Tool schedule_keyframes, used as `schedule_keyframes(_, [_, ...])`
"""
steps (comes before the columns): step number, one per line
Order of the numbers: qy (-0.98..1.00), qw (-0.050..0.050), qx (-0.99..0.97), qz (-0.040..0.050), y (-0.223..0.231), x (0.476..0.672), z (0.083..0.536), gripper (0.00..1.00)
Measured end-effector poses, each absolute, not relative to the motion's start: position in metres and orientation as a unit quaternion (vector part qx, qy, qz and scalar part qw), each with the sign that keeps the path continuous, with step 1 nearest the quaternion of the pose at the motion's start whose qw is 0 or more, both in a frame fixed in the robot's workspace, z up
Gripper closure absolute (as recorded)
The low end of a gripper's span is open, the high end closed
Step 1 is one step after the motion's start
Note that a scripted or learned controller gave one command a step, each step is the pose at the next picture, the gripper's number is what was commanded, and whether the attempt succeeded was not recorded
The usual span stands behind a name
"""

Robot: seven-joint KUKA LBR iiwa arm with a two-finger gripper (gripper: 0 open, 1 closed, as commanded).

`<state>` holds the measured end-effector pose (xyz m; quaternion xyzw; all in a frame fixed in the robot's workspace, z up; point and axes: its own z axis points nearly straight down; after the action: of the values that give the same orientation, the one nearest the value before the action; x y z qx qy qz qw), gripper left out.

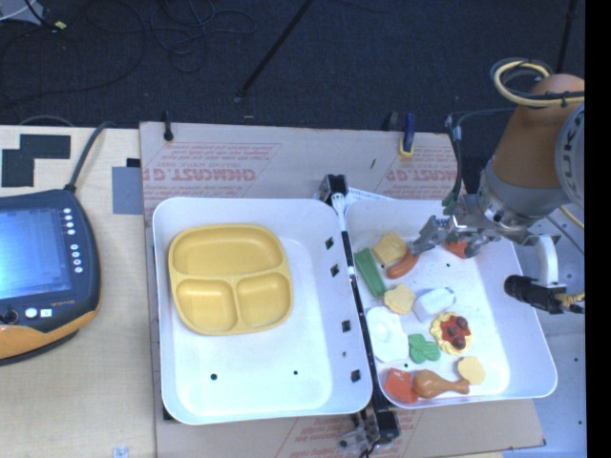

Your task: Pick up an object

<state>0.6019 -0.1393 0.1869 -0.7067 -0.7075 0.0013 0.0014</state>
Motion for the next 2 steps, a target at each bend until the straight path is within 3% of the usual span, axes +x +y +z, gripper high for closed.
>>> schedule_keyframes(1, [-0.708,0.003,-0.707,0.0021,-0.095,0.597,0.081,0.00])
schedule_keyframes(2, [-0.706,0.003,-0.708,0.0001,-0.097,0.599,0.097,1.00])
